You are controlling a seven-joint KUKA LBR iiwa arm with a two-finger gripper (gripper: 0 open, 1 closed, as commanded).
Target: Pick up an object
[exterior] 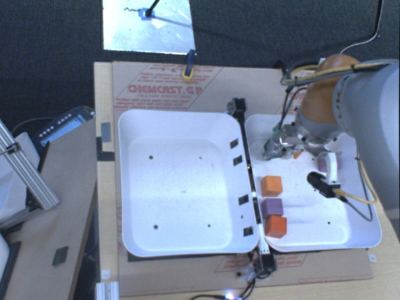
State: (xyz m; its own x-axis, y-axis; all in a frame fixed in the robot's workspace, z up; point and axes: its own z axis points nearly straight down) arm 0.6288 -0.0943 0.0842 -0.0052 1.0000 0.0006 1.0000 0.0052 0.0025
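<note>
Blocks: three in the right bin, in a short column near its left wall — an orange block at the top, a purple block just below it, an orange-red block at the bottom, touching the purple one.
Arm: grey arm with its orange band reaches in from the right, over the right bin's upper part.
Gripper: the gripper hangs over the bin's upper left, above the orange block and apart from it.
Fingers: too small and cluttered to read — cannot tell how far open; no block shows between them.
Left bin: the left bin sits beside the right one on the tabletop.
</note>
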